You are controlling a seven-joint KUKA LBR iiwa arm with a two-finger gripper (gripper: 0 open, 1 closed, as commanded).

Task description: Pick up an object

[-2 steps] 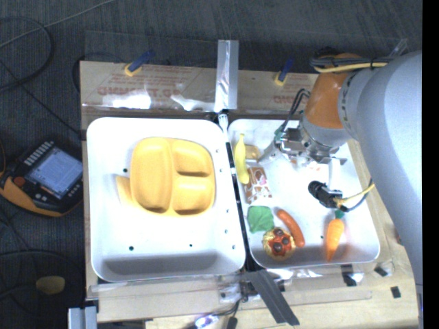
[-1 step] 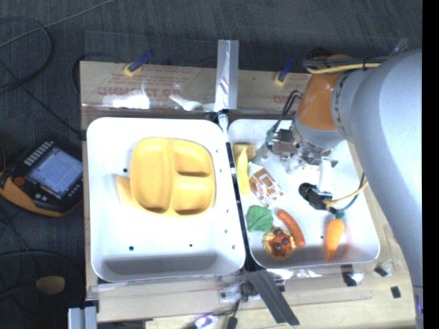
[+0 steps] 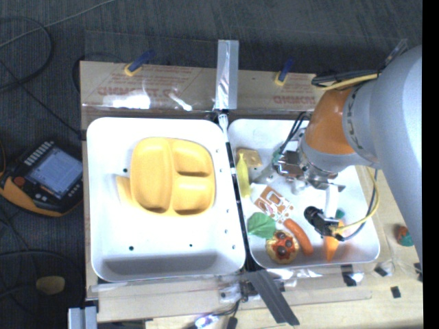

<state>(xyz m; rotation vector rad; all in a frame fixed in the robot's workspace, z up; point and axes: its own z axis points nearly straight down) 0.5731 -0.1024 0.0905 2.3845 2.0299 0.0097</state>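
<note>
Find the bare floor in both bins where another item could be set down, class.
Left bin: bare strip between yellow tray and near wall. Right bin: crowded around gripper; toy food fills its near part.

Scene evenly and brightly lit from above. White bins (image 3: 164, 266) rendered near overexposed, floor detail washed out. Glare seen on clear plastic sheet (image 3: 147, 96) behind bins and on metal strip (image 3: 227, 74) between them. Soft shadow cast inside left bin along near wall; faint shadow laid under yellow tray (image 3: 171, 175). Dark carpet (image 3: 41, 46) left dim, grainy. Arm (image 3: 391, 115) at right blurred, out of focus, close to lens. Small items in right bin (image 3: 363, 252) softly resolved, edges smeared. Overall resolution low.
</note>
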